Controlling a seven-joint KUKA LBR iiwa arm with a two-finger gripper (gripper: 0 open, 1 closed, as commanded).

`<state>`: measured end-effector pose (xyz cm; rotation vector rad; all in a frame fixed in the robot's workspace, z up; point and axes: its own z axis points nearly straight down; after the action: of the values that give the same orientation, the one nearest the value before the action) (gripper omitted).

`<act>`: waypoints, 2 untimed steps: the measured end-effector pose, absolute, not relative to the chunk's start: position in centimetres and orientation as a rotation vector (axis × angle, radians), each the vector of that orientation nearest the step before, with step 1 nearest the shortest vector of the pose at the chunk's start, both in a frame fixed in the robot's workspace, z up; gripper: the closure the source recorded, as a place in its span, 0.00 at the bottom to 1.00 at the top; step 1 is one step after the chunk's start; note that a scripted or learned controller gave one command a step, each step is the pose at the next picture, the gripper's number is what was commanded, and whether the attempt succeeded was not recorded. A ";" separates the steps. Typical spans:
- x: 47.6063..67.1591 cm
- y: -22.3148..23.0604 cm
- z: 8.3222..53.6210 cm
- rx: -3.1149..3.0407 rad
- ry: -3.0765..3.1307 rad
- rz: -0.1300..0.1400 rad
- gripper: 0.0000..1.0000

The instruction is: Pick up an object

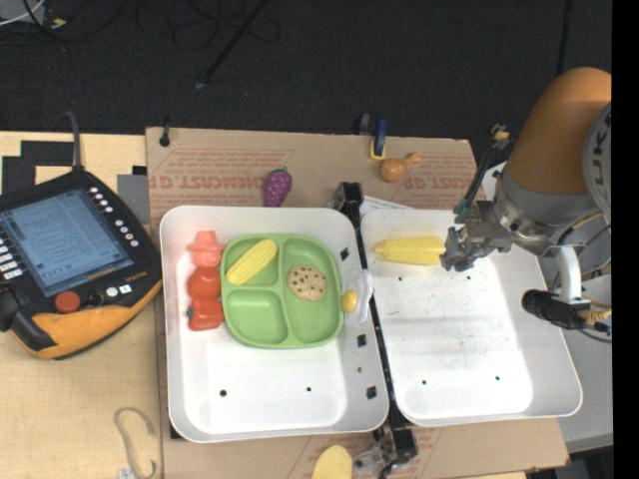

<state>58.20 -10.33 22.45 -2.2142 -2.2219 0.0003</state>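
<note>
yellow banana [407, 250], touching hand [456, 251]

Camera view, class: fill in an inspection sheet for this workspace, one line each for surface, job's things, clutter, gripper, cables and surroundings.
Surface: two shallow white bins, left bin and right bin, side by side on brown cardboard.
Job's things: yellow banana-like toy in the right bin's far-left corner; green divided plate in the left bin holding a yellow corn cob and a cookie; red figure toy beside the plate.
Clutter: purple grape toy and orange pear-like toy on the cardboard behind the bins.
Gripper: dark gripper right of the banana-like toy; finger state unclear.
Cables: black cables at the far left.
Surroundings: orange-edged control pendant on the wooden bench.
</note>
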 end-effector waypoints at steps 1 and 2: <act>56.0 -5.1 21.5 -2.214 -2.221 0.003 1.00; 54.3 0.3 22.9 -2.213 -2.222 0.002 1.00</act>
<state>54.29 0.26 22.89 -2.2134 -2.2220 0.0017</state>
